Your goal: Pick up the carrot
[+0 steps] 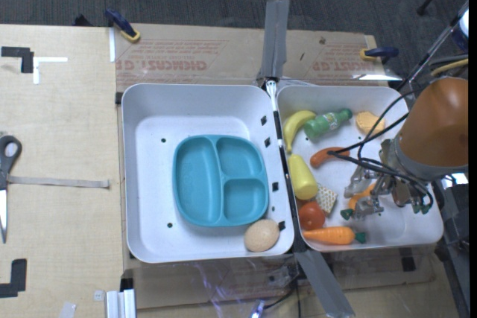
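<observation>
Even, bright light fell from above me, the white bins glared mildly, shadows stayed soft, edges slightly blurred.

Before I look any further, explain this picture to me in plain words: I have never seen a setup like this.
This is a single camera fixed above a workbench, looking down at a slant. The grey and orange shape at the right is a robot arm reaching in; at its tip sits a two-finger gripper, partly hidden by cables.

Two shallow white bins stand side by side. The left bin holds a blue divided plate and a beige egg. The right bin holds toy food: a banana, a green bottle, a yellow piece, a tomato and, along the near edge, the carrot the robot is meant to pick up.

The gripper hangs in the right bin, up and to the right of the carrot. Nothing shows between its fingers. Scissors lie on the bench at far left.
</observation>
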